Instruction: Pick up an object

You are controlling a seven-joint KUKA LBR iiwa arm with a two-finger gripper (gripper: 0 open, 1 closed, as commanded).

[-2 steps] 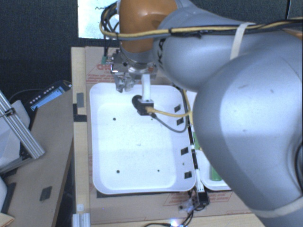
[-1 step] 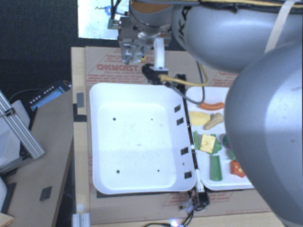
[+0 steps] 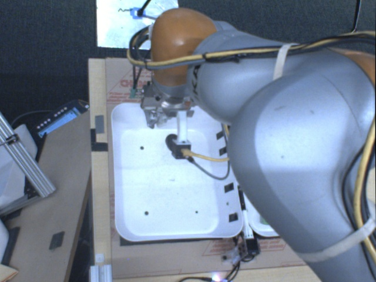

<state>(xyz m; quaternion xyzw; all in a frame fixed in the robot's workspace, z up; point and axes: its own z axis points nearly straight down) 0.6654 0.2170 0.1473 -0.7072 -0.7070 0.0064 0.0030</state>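
My gripper (image 3: pixel 154 117) hangs over the far end of the left white bin (image 3: pixel 126 175), below the orange band of the wrist (image 3: pixel 176 34). It sits close to the bin's back wall. The bin's white floor shows three small dark dots (image 3: pixel 142 148) and no larger item that I can make out. The grey arm (image 3: pixel 294 134) hides most of the right bin (image 3: pixel 267 231). At that bin's near edge a faint greenish patch (image 3: pixel 263 220) peeks out from under the arm; what it is cannot be told.
The bins rest on a brown board (image 3: pixel 100 157) with black tabs along its edges. A metal rail (image 3: pixel 23 157) and a blue-lit device (image 3: pixel 59 117) lie to the left, off the board. A white sheet (image 3: pixel 117 16) lies behind the bins.
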